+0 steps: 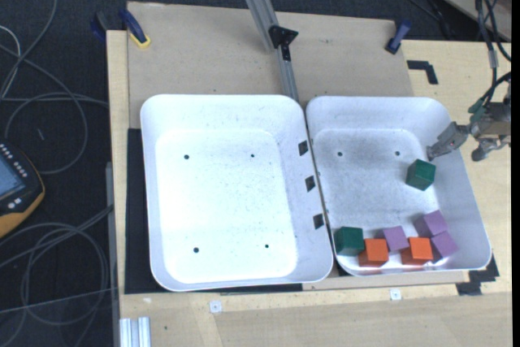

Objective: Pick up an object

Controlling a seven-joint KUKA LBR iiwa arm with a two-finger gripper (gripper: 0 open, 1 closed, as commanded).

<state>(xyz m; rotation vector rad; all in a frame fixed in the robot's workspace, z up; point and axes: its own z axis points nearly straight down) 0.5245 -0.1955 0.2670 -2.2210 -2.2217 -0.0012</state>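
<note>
The right bin [357, 119] holds several small blocks. One green block [420, 174] lies alone near its right wall. Along the front wall sit another green block [350, 239], two orange blocks [374, 251] [419, 249] and three purple blocks [396, 237] [432, 223] [444, 243]. My gripper [463, 145] hangs over the right bin's right rim, up and to the right of the lone green block. It is open, its fingers spread apart with nothing between them.
The left bin [162, 199] stands beside the right one, both on a wooden bench [203, 36]. A grey metal pole [258, 0] slants down to the bins' shared back edge. Blue clamps [135, 28] [397, 36] sit at the board's far corners. Cables lie on the dark floor.
</note>
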